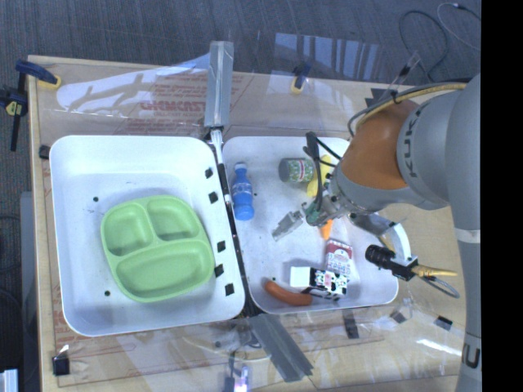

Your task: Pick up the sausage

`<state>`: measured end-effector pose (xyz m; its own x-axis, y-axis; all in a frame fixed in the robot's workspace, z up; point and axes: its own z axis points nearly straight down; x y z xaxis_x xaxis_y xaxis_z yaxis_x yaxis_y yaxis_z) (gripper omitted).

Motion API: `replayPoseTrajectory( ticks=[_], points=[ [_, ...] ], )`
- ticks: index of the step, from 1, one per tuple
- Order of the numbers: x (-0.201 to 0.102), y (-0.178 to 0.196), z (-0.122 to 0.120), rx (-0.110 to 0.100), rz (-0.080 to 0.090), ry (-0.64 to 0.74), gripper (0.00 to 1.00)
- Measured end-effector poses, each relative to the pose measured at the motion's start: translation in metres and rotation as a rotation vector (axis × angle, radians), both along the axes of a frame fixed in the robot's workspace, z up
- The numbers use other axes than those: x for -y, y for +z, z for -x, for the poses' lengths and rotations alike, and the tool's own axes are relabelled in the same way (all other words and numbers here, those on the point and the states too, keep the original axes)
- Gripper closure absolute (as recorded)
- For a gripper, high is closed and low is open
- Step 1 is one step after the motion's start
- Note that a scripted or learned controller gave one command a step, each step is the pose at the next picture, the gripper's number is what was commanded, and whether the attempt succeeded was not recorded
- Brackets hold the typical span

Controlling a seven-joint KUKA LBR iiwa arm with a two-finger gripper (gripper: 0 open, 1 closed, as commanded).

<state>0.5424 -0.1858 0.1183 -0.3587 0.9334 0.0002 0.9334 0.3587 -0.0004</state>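
The sausage (pixel 288 293), reddish-brown and slightly curved, lies near the front edge of the right bin (pixel 261 158), touching nothing but a black-and-white carton (pixel 325 281) at its right end. My gripper (pixel 287 224) hangs over the middle of this bin, pointing left, well behind the sausage. It is open, with only the white bin floor showing between its fingers.
A blue bottle (pixel 242 191) lies by the right bin's left wall. A green can (pixel 297 170) and a yellow item (pixel 314 189) sit at the back, and a red-and-white box (pixel 337 257) stands beside the carton. The left bin (pixel 73 170) holds a green divided plate (pixel 157 248).
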Motion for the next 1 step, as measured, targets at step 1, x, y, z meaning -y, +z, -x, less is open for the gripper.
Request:
replayPoseTrajectory(
  ticks=[1],
  points=[
    [-0.0062,-0.0273,0.0662,-0.002,-0.001,0.009,0.00]
  ],
)
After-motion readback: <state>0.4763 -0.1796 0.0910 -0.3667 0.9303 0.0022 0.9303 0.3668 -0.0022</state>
